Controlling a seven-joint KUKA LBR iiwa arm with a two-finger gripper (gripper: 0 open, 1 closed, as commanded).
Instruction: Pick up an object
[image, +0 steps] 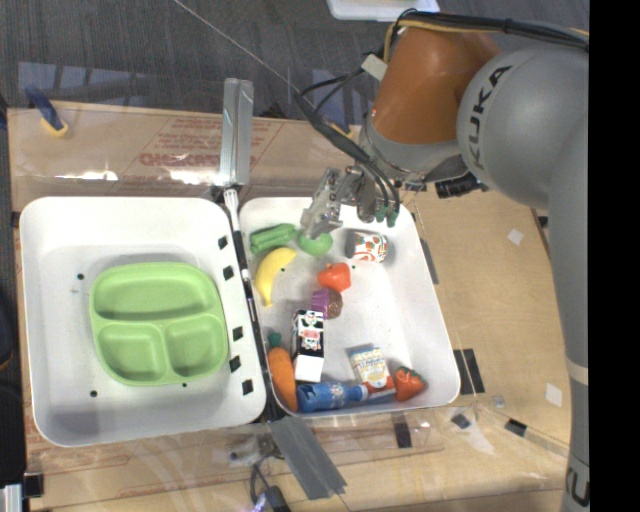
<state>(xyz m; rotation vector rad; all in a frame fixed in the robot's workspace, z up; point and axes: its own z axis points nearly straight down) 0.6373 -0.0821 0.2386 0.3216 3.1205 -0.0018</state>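
White plastic makes up both shallow bins on the bench. The left white bin (50, 300) carries a light green divided tray with three compartments (157, 322) at its centre. The right white bin (430, 320) holds the toys. At its 12 o'clock edge, the grey arm's two-finger gripper (322, 212) hangs low over a green leafy toy piece (314, 243); whether the fingers are spread or pressed together I cannot tell, and nothing is clearly seen between them. Just at 9 o'clock of that piece lies a dark green pod-shaped toy (270, 238), and a yellow toy banana (270, 273) sits below it by the bin's left wall. A small white cup with an orange print (366, 246) rests at 3 o'clock of the gripper. Near the bin's centre are a red-orange toy pepper (335, 277) and a purple block (324, 303). Toward 6 o'clock lie a black-and-white carton (309, 343), an orange toy carrot (283, 375), a blue tube (335, 397) and a red toy strawberry (408, 382).
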